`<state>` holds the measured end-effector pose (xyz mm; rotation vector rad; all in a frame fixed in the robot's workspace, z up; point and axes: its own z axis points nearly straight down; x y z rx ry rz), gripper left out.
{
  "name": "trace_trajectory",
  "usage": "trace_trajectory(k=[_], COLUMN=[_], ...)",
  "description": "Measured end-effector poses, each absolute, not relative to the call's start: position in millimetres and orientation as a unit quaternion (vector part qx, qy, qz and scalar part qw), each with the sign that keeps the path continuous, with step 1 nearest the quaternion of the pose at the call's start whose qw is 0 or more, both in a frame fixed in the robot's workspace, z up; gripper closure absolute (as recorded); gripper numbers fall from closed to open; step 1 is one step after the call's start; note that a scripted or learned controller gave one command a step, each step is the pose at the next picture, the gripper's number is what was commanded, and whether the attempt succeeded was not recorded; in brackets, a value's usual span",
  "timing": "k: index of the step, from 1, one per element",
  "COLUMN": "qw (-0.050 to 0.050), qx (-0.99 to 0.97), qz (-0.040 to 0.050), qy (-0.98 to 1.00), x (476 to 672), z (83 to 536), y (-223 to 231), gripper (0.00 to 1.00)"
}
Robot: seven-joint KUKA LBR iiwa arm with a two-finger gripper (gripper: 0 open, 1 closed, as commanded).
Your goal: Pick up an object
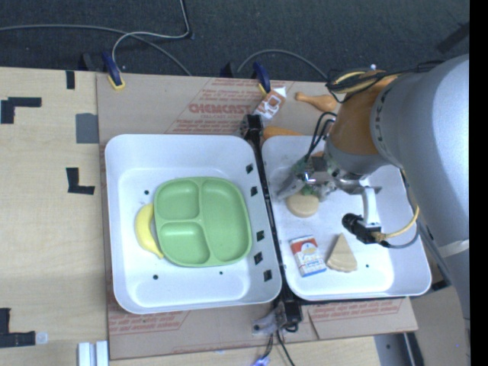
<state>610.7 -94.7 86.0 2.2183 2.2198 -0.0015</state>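
1. You've got one fixed camera above the bench [46, 227], looking down at a slant.
2. It's close enough that both white bins [122, 280] sit in frame side by side.
3. The arm [427, 128] comes in from the right edge.

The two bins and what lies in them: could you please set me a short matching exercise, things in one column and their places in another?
Things:
1. green divided plate
2. banana
3. red and white carton
4. gripper

Places:
A. near edge of the right bin, beside a tan wedge
B. tucked against the plate's left side
C. middle of the left bin
D. in the right bin near the divider, just above a round tan piece

Pairs: 1-C, 2-B, 3-A, 4-D
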Motion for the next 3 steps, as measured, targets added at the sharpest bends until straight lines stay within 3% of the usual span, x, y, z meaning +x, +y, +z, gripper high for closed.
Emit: trace_trajectory(k=[1, 2, 3], qw=[0.001, 0.001, 0.000], qx=[0.706, 0.706, 0.706], qz=[0.0005, 0.0001, 0.0011], qy=[0.708, 0.708, 0.708], x=[650.3, 650.4, 669.0], z=[85.4, 95.8, 185.5], y=[-96.1, -95.9, -28.6], gripper=[0.00, 1.00, 1.00])
